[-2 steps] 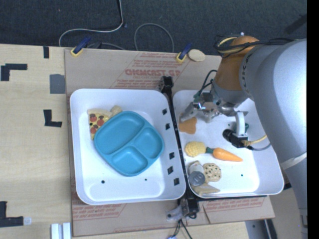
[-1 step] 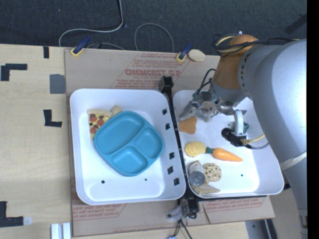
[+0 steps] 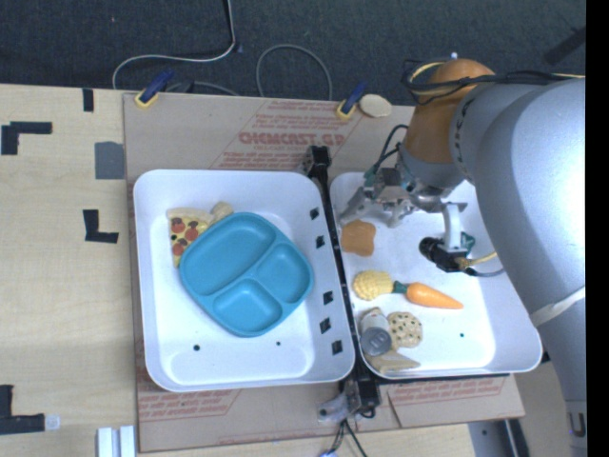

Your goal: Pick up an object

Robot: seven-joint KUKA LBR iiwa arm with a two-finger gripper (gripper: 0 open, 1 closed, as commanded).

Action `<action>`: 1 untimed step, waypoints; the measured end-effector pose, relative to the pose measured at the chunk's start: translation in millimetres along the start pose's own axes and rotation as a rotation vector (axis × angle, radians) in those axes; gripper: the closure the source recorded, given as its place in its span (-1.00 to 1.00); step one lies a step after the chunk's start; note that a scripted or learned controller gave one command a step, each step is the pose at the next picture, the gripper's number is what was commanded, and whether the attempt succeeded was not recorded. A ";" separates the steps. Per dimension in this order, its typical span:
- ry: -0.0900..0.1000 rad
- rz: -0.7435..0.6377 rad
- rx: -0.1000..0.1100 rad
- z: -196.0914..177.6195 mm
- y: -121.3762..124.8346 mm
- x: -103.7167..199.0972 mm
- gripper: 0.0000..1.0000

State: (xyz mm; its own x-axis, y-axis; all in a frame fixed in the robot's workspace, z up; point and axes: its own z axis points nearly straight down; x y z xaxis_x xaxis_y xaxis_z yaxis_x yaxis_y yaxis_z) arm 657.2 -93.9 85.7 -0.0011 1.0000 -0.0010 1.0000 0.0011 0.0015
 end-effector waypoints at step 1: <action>-0.001 0.000 -0.003 -0.7 -17.3 -5.3 -1.00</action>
State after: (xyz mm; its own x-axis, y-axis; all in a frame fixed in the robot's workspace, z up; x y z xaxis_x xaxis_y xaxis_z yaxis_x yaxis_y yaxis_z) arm 640.0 -99.2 86.3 -0.0014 1.0000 -0.0022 1.0000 0.0014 0.0042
